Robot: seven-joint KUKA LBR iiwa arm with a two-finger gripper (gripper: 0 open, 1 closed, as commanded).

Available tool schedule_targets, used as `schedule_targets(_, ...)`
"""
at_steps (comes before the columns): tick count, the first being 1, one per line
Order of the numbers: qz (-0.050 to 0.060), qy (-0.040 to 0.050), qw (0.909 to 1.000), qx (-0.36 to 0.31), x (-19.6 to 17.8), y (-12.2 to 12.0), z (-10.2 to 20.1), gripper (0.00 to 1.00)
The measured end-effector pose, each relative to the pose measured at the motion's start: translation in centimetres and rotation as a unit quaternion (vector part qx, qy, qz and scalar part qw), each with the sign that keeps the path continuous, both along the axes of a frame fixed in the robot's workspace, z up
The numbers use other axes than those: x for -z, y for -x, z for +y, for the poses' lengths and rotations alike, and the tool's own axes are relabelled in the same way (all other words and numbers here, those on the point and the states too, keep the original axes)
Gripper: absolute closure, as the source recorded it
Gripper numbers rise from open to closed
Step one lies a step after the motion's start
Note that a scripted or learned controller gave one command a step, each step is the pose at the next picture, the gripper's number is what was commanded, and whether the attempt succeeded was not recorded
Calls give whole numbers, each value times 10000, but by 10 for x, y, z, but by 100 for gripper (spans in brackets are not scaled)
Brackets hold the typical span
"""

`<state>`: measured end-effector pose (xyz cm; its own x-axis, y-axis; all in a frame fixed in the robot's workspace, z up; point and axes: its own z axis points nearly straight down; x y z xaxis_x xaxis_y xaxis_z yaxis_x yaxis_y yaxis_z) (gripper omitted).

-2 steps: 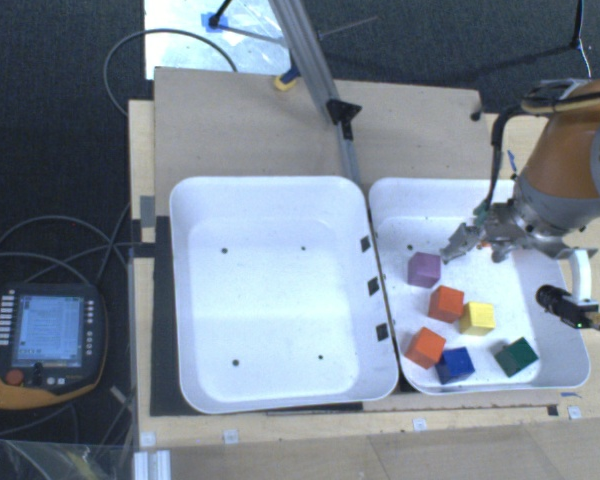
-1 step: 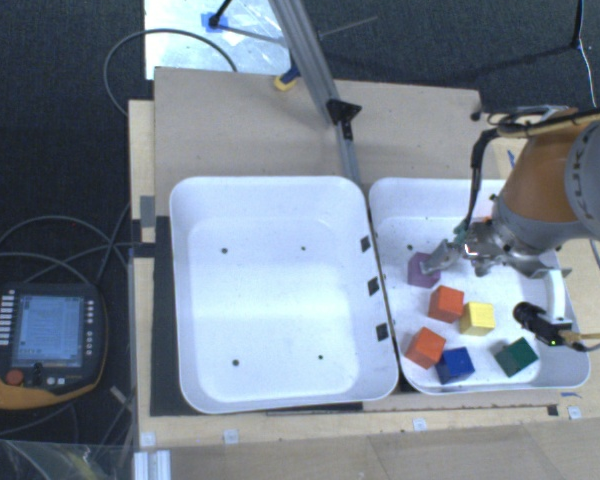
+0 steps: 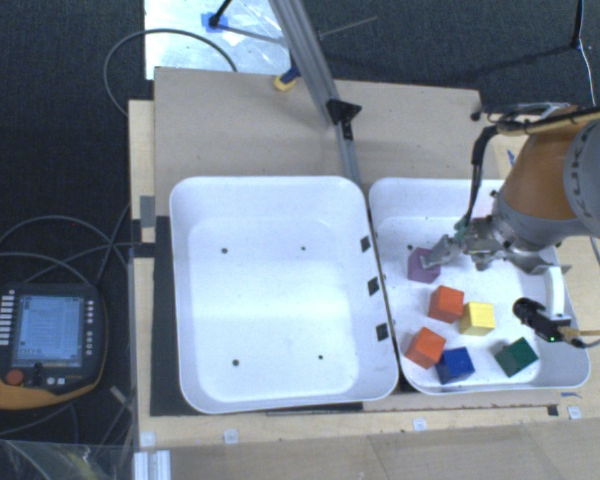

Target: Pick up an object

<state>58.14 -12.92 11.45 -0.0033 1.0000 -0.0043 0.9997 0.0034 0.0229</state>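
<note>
floor (image 3: 50, 88): dark carpet | bench (image 3: 250, 118): tan board | top: bright patch (image 3: 195, 13), perhaps plastic sheet

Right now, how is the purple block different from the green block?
The purple block sits at the far end of the right bin, right beside the gripper; the green block sits at the near end, away from it. The purple block is pale, the green block dark. Both are small cubes in the same bin.

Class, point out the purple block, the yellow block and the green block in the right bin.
purple block (image 3: 422, 265): camera view, on its top face.
yellow block (image 3: 477, 317): camera view, middle of its top face.
green block (image 3: 516, 356): camera view, middle of its top face.
</note>
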Motion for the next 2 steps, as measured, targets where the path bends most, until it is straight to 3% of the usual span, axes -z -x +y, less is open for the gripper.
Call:
schedule_targets(1, -12, -8, 10000, -9, -9, -1, 1, 100)
schedule_targets(2, 78, -10, 10000, -4, -65, -5, -10, 100)
